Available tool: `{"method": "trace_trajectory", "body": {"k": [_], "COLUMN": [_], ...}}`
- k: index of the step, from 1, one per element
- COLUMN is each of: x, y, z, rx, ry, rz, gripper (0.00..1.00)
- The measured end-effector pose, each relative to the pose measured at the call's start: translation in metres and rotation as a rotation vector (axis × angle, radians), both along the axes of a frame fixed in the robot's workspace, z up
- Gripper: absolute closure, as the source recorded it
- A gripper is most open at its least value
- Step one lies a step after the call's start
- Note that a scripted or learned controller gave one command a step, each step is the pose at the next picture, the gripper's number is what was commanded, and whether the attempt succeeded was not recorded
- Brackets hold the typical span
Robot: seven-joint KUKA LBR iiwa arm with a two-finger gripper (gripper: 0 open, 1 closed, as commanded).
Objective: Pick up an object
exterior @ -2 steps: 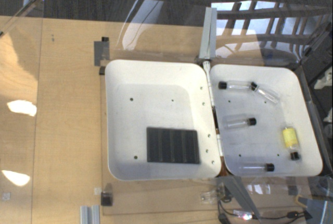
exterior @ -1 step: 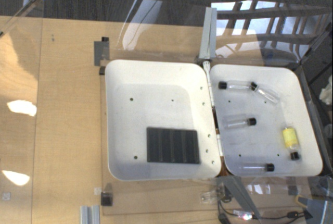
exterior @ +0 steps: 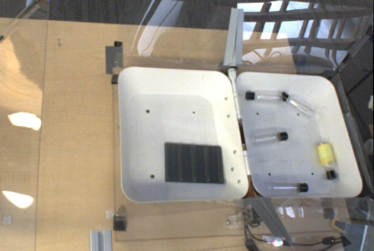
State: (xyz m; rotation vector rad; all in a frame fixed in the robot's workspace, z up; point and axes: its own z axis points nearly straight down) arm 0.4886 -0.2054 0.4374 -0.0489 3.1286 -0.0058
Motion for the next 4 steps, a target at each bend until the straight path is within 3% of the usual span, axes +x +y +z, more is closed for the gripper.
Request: {"method": "trace_trajectory", "body": {"k": [4], "x": [0.009], "y": [0.004], "z": [0.053], "rx": [-0.014], "ry": [-0.052], "rz": [0.002], "gripper": [1.0]}}
